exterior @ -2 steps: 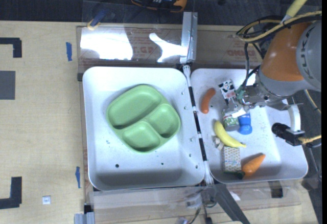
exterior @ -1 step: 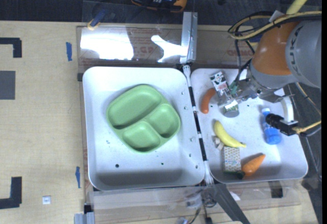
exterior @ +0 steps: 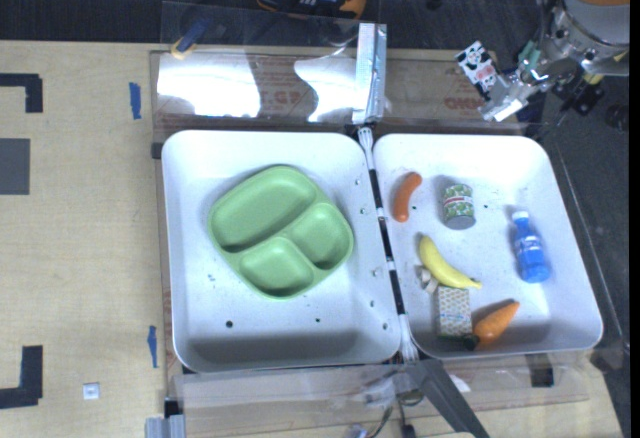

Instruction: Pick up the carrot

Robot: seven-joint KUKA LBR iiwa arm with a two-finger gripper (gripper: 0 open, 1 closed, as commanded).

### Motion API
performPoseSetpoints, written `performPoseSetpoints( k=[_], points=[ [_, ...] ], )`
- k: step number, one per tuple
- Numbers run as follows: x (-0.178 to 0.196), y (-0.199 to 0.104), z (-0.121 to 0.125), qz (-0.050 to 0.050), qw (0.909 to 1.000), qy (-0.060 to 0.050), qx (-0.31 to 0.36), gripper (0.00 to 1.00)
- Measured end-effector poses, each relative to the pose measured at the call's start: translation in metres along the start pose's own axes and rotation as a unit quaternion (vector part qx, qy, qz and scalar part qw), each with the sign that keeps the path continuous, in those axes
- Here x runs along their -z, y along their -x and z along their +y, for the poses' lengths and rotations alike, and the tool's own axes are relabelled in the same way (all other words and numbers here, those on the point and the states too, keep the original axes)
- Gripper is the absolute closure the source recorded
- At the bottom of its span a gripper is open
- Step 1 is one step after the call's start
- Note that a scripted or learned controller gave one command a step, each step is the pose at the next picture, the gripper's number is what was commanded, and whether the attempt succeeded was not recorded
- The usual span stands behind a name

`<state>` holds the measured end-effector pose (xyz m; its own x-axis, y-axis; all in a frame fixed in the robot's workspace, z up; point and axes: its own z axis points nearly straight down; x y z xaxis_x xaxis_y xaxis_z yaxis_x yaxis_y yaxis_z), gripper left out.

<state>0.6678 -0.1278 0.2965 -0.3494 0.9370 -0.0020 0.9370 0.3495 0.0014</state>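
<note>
Gripper [exterior: 515, 91]: raised over the bench's far right corner, beyond the far rim of the right bin [exterior: 560, 226]; nothing sits between its jaws, and whether they are parted or closed cannot be told at this size.

Carrot [exterior: 496, 321]: near right part of the right bin, close to the near wall. It lies almost straight toward the near side from the gripper, the bin's full depth between them, well apart. Long axis slanted, thick end low and left, thin end pointing up and right.

Adjacent to carrot: a small patterned box [exterior: 453, 311] just to its left, near-touching at the thick end; judged the main crowding risk for a descent.

Between gripper and carrot: blue bottle [exterior: 529, 248], slightly right of the direct line. Further left: banana [exterior: 445, 266], small can [exterior: 458, 205], orange-red sausage-shaped item [exterior: 404, 196].

Left bin [exterior: 190, 176]: holds green divided plate [exterior: 280, 229].

Judgement: the coming move calls for travel toward the near side, with the jaws set across the carrot's slanted axis.
</note>
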Motion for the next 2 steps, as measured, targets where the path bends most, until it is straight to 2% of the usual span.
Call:
performPoseSetpoints(
  k=[1,2],
  points=[
    [-0.107,0.058,-0.023,0.001,0.9978,-0.002,-0.066,1.0],
    [-0.215,0.086,-0.043,0.012,0.9852,-0.023,-0.17,1.0]
  ],
)
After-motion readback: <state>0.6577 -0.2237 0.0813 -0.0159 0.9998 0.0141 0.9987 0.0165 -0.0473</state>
